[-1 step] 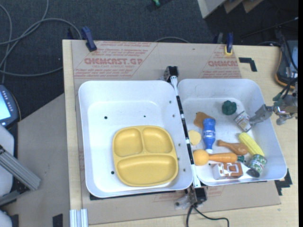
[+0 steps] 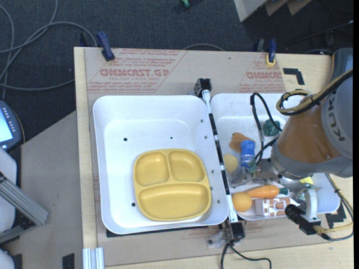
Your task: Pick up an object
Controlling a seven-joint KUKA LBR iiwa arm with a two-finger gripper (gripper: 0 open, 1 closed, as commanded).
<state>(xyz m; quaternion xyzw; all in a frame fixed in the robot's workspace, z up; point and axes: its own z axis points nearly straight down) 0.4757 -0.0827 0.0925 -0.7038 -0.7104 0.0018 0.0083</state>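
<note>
The arm (image 2: 311,136) reaches down into the right bin (image 2: 230,106), its wrist low over the heap of small objects there. The hand (image 2: 252,172) sits among them, near a blue bottle (image 2: 247,152), but whether it is apart or together I cannot tell, and nothing shows clearly lifted. So the pick looks to be at the grasp stage at best: a thing must yet be secured and raised clear.

Counted: two white bins on the bench (image 2: 140,72). The left bin (image 2: 112,116) holds one yellow divided tray (image 2: 171,184) with three compartments. The right bin holds one blue bottle, one orange carrot-like piece (image 2: 263,193), one yellow-orange round piece (image 2: 241,202), one pale yellow round piece (image 2: 230,162), one brown piece (image 2: 239,138), and one small printed box (image 2: 268,207); the arm may hide others
</note>
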